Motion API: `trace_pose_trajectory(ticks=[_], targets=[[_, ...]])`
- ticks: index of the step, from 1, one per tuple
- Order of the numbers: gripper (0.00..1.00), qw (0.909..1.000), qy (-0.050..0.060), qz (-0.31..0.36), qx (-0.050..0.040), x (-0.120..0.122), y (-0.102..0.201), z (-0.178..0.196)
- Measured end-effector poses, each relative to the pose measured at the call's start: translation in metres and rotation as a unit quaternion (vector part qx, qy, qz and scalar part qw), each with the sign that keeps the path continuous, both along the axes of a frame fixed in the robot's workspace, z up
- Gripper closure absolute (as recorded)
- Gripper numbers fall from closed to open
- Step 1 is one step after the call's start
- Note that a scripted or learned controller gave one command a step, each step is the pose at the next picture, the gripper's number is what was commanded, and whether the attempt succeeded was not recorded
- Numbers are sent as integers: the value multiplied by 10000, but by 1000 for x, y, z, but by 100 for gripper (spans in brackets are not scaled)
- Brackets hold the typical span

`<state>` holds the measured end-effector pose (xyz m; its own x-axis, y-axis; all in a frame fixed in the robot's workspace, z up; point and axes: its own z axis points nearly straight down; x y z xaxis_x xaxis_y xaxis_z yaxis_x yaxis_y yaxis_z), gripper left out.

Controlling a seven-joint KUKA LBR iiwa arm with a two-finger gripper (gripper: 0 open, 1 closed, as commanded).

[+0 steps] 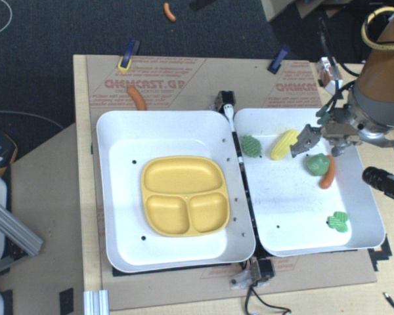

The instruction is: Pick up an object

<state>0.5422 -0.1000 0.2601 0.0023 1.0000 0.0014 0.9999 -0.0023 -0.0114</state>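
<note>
objects for picking lie in the right bin point(361, 231): one yellow corn point(284, 144), three green pieces point(251, 146), one orange carrot point(327, 175). one divided yellow tray point(184, 195) sits in the left bin point(118, 149). the green piece beside the carrot is partly hidden by the gripper point(322, 143), reaching in from the right, fingers spread wide, holding nothing.

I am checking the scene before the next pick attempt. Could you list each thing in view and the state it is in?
Yellow plastic divided tray: lying flat in left white bin, holding nothing.
Yellow toy corn: lying in right white bin.
Dark green toy broccoli: lying near the divider.
Round green toy vegetable: touching orange toy carrot.
Small green toy piece: lying alone.
Gripper: above right bin, holding nothing visible.
</note>
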Motion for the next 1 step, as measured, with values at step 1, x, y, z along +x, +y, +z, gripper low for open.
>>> trace_pose_trajectory(ticks=[1], targets=[[0,10000,-58,12,-6,2,0,6]])
